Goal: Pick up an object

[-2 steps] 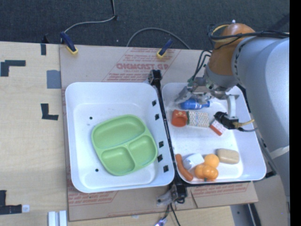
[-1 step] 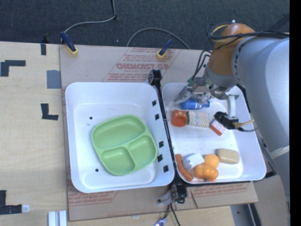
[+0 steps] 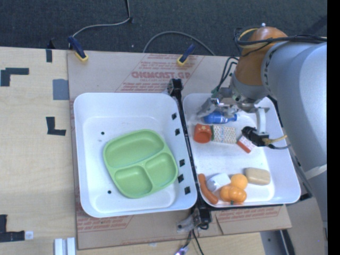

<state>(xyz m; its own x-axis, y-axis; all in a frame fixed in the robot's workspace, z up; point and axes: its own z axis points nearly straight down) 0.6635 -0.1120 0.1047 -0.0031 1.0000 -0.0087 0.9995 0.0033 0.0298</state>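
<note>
Claw Working Over the Far End of the Right Bin

The claw (image 3: 226, 106) is hanging low over the far end of the right bin (image 3: 284, 195), directly above a small blue bottle-like object (image 3: 217, 118) that is lying on its side. Whether the claw is gripping anything cannot be told from this slant, since the wrist hardware is covering the tips.

The pickable things are all sitting in the right bin. Just beside the blue object, an orange cup (image 3: 202, 134) is lying next to a speckled packet (image 3: 224, 134), and a small red-and-white item (image 3: 245, 144) is resting just past the packet. Toward the near end, a tan block (image 3: 257, 176), two orange fruits (image 3: 235, 189) and a red sausage-shaped toy (image 3: 207, 190) are crowding together around a small white-grey piece (image 3: 218, 181). The left bin (image 3: 87, 142) is carrying a green divided plate (image 3: 141, 162).

To do this step well, the claw is probably best centring over the blue object along its narrow width and coming straight down, because the orange cup and packet are lying close enough to be nudged or pinched along with it. A slow lift would show whether the hold is real.

As for writing, red print is showing on the cardboard sheet (image 3: 133, 73) under the bins on the tabletop (image 3: 32, 153); it is too blurred to read.
</note>
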